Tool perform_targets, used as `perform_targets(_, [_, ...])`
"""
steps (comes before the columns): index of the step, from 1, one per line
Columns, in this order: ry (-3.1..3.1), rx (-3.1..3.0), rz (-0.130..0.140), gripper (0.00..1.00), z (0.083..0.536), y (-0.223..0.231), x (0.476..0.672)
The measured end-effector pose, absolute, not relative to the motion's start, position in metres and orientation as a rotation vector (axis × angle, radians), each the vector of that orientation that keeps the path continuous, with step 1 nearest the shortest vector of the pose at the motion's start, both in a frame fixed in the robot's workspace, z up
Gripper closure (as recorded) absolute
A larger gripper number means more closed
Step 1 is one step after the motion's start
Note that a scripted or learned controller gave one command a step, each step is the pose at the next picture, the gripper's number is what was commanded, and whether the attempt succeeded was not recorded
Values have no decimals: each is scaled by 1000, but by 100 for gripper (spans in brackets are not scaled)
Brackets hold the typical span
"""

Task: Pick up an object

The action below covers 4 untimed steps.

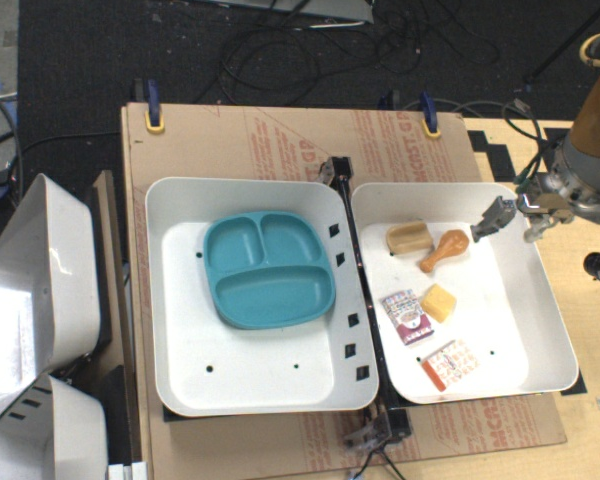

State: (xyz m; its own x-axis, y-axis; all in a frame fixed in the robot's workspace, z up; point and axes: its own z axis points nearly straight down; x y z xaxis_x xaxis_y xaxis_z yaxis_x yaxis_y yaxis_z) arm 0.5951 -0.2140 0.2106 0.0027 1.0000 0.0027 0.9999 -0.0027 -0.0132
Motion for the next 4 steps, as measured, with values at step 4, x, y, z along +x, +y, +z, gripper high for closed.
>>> perform_targets(4, [-2221, -2222, 1, 0, 92, -208, 590])
